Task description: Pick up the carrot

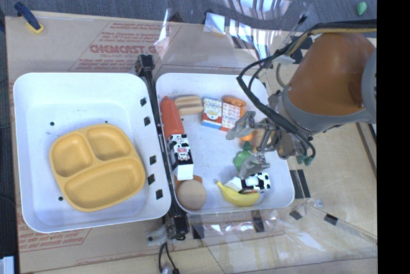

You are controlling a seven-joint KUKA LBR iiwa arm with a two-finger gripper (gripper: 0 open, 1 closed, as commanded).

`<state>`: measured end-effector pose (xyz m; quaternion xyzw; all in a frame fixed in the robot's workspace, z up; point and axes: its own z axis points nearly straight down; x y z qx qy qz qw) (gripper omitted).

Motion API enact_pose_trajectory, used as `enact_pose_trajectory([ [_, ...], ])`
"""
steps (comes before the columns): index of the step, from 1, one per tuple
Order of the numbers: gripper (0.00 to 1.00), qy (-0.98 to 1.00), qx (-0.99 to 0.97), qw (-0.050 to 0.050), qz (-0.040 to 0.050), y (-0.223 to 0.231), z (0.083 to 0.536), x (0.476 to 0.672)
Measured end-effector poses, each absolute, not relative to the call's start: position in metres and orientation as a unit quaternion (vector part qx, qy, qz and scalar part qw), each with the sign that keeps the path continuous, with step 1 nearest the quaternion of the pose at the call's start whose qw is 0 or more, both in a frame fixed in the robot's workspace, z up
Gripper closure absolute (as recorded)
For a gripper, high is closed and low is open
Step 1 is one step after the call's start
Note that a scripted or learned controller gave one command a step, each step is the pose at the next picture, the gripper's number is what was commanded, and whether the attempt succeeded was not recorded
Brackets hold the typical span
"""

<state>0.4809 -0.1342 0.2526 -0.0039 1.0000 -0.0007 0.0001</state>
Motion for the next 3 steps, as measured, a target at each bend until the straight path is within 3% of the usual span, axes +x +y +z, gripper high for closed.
enact_pose_trajectory([
  [1,0.00,1.000,-0.030,0.001,-0.0008,-0.163,0.245,0.522],
  [2,0.00,1.000,-0.025,-0.005,0.0019,-0.200,0.141,0.552],
  [3,0.00,1.000,0.026,0.007,-0.0018,-0.211,0.100,0.584],
])
